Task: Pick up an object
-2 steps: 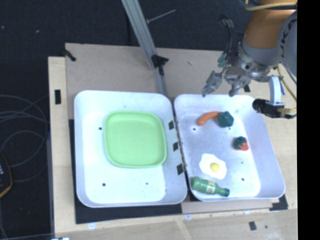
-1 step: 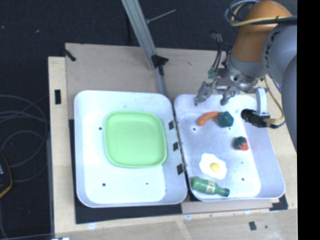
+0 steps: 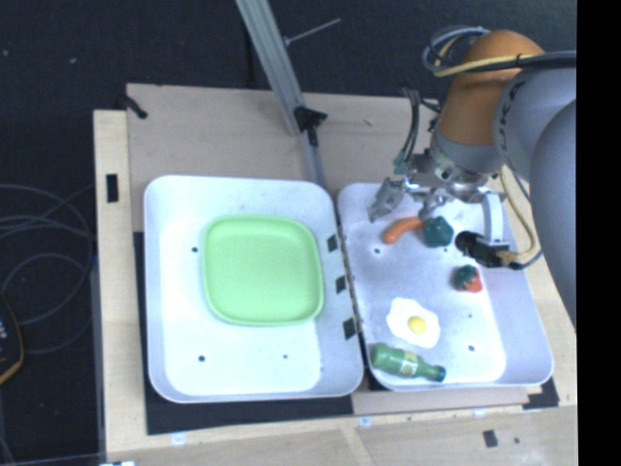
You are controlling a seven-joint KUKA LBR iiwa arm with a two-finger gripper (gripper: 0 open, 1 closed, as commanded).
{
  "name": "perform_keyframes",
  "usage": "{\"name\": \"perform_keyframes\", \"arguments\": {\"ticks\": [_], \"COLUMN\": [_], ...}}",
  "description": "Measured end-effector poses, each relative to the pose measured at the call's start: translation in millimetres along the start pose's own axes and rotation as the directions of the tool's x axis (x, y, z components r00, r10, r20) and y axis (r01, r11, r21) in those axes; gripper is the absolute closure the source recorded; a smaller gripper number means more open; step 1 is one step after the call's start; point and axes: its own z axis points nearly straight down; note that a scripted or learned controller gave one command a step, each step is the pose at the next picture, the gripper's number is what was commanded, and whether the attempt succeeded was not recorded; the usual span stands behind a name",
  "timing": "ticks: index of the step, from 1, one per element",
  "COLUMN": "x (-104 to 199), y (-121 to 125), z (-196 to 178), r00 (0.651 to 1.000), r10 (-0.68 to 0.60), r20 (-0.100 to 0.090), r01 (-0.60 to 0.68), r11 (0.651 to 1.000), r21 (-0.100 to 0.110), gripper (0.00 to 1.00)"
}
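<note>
Seeing gripper [image 3: 412,194] low over the far end of the right bin [image 3: 505,348], hanging off the grey arm with the orange band [image 3: 480,85] that comes in from the right. Can't tell whether clenched or released: metal parts too cluttered and small at this angle. Can't see anything clearly grasped either.

Counting five candidate objects, all lying in the right bin:
- orange carrot [image 3: 401,228], just below the gripper, slanted, near the bin's far left corner. Can't tell if touching the gripper.
- teal object [image 3: 436,231], just beside the carrot's right end, shape unclear.
- small red piece with a green top [image 3: 469,279], toward the right wall, apart from the teal one.
- fried egg [image 3: 413,323], flat, mid-bin, nearer the front.
- green bottle [image 3: 408,362], on its side along the front edge, just below the egg.

Also noting a black part [image 3: 480,248] by the right wall, between the teal object and the red piece; can't tell whether loose or part of the arm's hardware.

Left bin [image 3: 175,197]: holding one green plate [image 3: 263,269], square with rounded corners, lying flat about mid-bin, well apart from the gripper.

Bins side by side on the tan bench [image 3: 213,124], touching along the middle. Grey metal pole [image 3: 272,47] slanting down from the top to the far edge between the bins.
</note>
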Motion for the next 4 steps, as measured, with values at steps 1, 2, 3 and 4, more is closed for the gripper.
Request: {"name": "perform_keyframes", "arguments": {"ticks": [1,2,3,4], "x": [1,1,2,-5], "y": [3,5,14,9], "z": [62,48,-11,-70], "r00": [1.000,1.000,1.000,1.000], "r10": [0.000,0.001,0.000,0.000], "r20": [0.000,-0.001,0.000,0.000], "r01": [0.000,-0.001,0.000,0.000], "r11": [1.000,1.000,1.000,1.000], "r21": [0.002,-0.005,-0.009,-0.009], "gripper": [0.00,1.00,1.00,1.00]}}
